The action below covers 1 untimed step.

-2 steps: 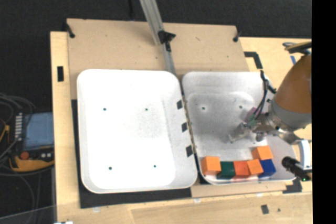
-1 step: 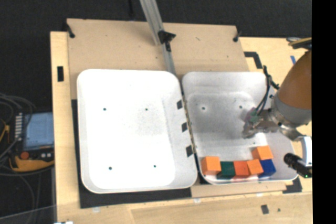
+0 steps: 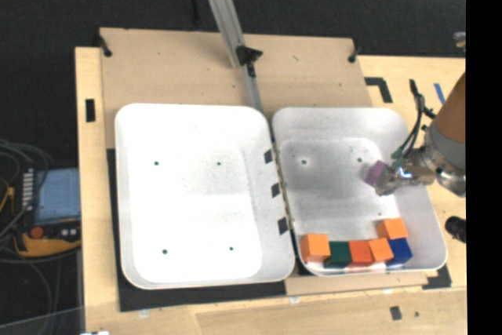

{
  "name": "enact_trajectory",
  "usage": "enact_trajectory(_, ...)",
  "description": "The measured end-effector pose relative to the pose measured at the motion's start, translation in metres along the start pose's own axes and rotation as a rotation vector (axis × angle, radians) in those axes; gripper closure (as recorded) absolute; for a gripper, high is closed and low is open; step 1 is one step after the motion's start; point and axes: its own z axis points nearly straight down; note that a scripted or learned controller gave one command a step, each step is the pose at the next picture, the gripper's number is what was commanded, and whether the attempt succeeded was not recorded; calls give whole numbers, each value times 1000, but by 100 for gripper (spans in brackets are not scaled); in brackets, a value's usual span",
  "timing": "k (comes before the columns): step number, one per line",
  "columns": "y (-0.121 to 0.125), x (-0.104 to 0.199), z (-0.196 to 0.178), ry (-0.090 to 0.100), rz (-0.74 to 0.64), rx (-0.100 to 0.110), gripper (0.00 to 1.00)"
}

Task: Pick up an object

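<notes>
My gripper (image 3: 383,178) reaches in from the right over the right bin (image 3: 329,129), near its right wall. A small purple block (image 3: 376,171) sits between the fingertips, and the fingers are shut on it. It appears raised above the bin floor. Along the bin's front edge lies a row of blocks: an orange block (image 3: 317,245), a green block (image 3: 339,253), two more orange ones (image 3: 361,252) and a blue block (image 3: 400,249). Another orange block (image 3: 393,229) rests just behind the blue one.
The left bin (image 3: 196,192) lies beside the right one, with a divider between them. A slanted metal rail (image 3: 223,4) rises from behind the bins. The grey arm (image 3: 447,153) with cables crosses the right bin's right rim.
</notes>
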Motion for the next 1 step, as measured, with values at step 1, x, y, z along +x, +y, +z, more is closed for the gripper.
enact_trajectory(1,2,-1,-42,0,-1,1,100)
